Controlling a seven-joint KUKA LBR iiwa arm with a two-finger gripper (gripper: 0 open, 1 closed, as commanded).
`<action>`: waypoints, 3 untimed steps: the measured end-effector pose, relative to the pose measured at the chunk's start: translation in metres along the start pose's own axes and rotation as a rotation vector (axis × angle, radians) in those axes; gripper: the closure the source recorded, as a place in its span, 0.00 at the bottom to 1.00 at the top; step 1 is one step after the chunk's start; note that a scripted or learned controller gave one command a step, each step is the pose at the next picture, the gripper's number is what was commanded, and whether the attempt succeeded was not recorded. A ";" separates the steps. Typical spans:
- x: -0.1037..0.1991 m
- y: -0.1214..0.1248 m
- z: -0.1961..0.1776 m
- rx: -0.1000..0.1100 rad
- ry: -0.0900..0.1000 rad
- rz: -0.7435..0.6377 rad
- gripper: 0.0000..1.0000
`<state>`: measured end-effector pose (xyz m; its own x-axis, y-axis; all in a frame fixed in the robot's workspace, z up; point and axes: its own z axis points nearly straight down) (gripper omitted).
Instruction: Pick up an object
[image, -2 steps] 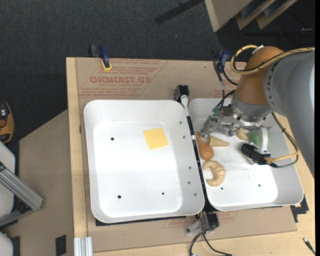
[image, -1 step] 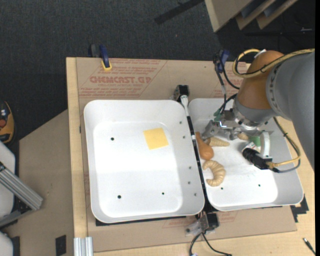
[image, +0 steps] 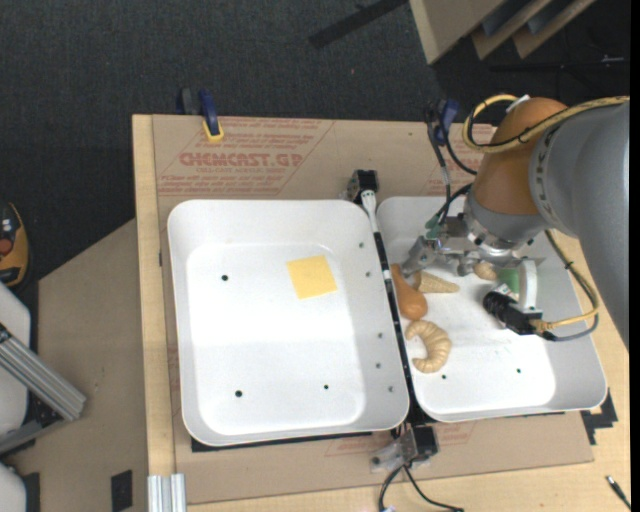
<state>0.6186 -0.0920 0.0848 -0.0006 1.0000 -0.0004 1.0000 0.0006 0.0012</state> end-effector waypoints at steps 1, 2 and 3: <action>-0.004 0.011 0.000 -0.002 -0.001 -0.001 0.00; -0.002 -0.002 0.000 0.005 0.001 0.001 0.00; -0.002 -0.007 0.000 0.004 0.001 0.002 0.00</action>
<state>0.6121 -0.0936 0.0849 0.0010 1.0000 0.0007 1.0000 -0.0010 -0.0029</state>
